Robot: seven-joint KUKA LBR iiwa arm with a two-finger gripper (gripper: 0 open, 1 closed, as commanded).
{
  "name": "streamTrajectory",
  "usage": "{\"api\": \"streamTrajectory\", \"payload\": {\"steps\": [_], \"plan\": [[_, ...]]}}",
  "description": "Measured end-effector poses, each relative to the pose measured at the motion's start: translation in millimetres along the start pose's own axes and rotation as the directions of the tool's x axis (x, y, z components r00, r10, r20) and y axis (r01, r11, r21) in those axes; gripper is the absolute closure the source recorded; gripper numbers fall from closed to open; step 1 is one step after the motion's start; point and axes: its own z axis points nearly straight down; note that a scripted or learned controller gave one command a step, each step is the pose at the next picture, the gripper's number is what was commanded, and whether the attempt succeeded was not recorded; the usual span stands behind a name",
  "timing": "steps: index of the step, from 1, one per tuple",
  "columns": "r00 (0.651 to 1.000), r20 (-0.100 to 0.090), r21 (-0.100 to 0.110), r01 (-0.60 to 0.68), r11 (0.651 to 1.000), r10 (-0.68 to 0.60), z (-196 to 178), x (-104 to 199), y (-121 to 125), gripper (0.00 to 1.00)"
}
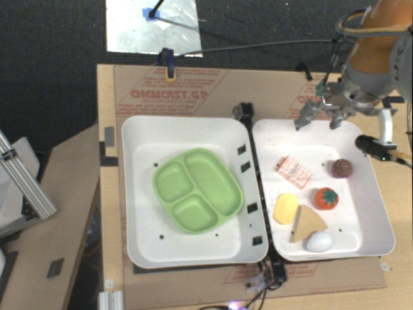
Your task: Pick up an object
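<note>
Plainly, any item in the right bin [381,212] would serve: a red tomato toy [326,198], a dark purple ball [342,168], a pink patterned packet [293,172], a yellow lump [286,208], a tan wedge [310,223] and a white egg [318,241]. The tomato looks light, rigid and smooth, likely to roll, so pinching across its middle seems safest. The gripper [319,119] hangs above the bin's far edge, fingers spread, holding nothing. The left bin [139,237] holds a green divided tray [197,190].

Red "CHEMCAST GP" print on brown cardboard sheet [187,89], repeated partly at right
</note>
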Motion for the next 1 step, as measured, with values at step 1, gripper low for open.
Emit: {"api": "streamTrajectory", "payload": {"steps": [1], "plan": [[1.0,0.001,-0.013,0.002,1.0,-0.002,-8.4,0.3,2.3,0.0]]}}
